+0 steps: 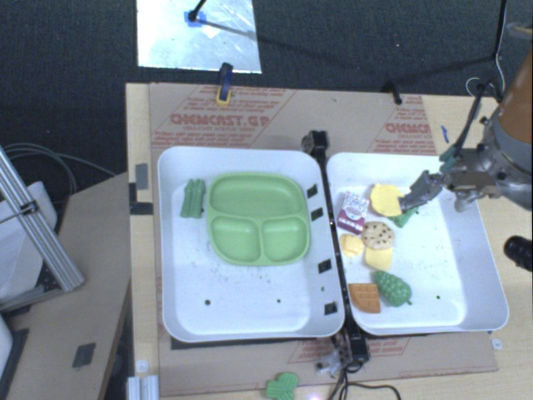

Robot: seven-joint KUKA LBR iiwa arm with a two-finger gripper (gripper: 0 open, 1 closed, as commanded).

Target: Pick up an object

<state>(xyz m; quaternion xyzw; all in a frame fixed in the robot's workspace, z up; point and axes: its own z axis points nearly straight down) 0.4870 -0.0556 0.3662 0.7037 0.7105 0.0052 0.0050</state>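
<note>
Two white bins side by side on a bench [141,248] lined with printed cardboard [275,119]. The left bin [179,307] holds a green three-part plate [256,219] near its middle, with a small green bundle [193,198] lying just beside the plate's left edge, apart from it. The right bin [466,282] holds a cluster of toy food toward its left side: a purple-and-white packet [353,209], a yellow round piece [385,197] at the top of the cluster, a chip cookie [379,236], a pale yellow piece [352,245] left of the cookie, another yellow piece [380,259] below it, an orange cracker [364,297], and a dark green bumpy piece [394,289] just right of the cracker. The arm [508,140] reaches in from the right, its claw [414,197] low over the right bin, just beside the yellow round piece's right edge, with a small green item [405,218] at its tip; whether the claw is wide, narrow or gripping anything cannot be told. A green leaf-shaped piece [283,385] lies outside the bins at the bench's near edge. A yellow clamp [224,86] sits at the cardboard's far edge, below a shiny sheet [200,23].
</note>
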